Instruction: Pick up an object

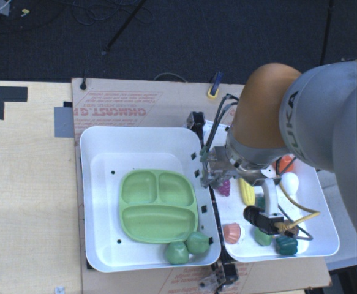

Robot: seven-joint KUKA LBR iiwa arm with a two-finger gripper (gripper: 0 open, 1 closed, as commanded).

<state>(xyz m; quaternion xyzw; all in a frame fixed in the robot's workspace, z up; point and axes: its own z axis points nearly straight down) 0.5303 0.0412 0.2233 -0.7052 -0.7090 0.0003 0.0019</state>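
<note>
Claw point(210, 177) (seemingly) over edge of right bin point(326, 223).

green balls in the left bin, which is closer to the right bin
The right-hand green ball, at the green plate's lower right corner; the other green ball lies left of it, lower in view.

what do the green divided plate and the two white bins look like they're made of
Green divided plate: probably moulded plastic, going by its uniform pale green colour, rounded compartment ridges and soft satin sheen. Left white bin and right white bin: likely thin formed plastic, smooth and slightly glossy with rounded corners; coated metal can't be ruled out.
</note>
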